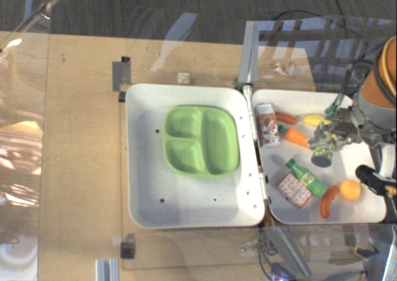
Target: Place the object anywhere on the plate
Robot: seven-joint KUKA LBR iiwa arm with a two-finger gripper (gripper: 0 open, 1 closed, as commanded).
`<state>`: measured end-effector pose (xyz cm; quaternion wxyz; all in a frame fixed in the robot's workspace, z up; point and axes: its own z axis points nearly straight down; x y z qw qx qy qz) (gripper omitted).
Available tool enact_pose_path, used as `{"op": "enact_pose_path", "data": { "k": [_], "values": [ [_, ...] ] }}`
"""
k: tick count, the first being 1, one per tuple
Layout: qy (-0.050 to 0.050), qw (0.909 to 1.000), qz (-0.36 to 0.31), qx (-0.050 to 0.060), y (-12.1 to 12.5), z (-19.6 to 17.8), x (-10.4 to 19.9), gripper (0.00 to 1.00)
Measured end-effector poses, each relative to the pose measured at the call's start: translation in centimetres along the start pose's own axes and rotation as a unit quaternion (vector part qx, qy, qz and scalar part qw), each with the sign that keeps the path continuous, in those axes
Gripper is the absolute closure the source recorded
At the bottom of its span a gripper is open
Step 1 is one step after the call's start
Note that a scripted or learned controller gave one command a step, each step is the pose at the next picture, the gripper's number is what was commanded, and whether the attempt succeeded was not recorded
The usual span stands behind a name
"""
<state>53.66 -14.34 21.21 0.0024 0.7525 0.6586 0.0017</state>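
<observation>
Where the hand [322, 144] hovers, carrot [296, 138] just beside it, apart.

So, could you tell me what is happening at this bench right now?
A grey robot arm with an orange band reaches in from the right, and its gripper hangs low over the right bin, among toy foods. Around it lie a carrot, a small can, a green bottle, a patterned box, an orange and a yellow piece. The green divided plate sits in the left bin with nothing on it yet. I can't tell whether anything has been grasped.
</observation>
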Motion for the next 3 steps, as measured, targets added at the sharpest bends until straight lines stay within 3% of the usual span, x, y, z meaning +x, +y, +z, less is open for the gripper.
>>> {"op": "enact_pose_path", "data": {
  "k": [1,2,3],
  "values": [
    [0.001,0.9957,-0.092,0.001,2.6,-2.0,7.8,1.0],
    [0.001,0.9716,-0.236,0.001,1.7,0.8,18.7,1.0],
    [0.001,0.9717,-0.236,0.0,1.7,0.8,18.7,0.0]
  ]
}}
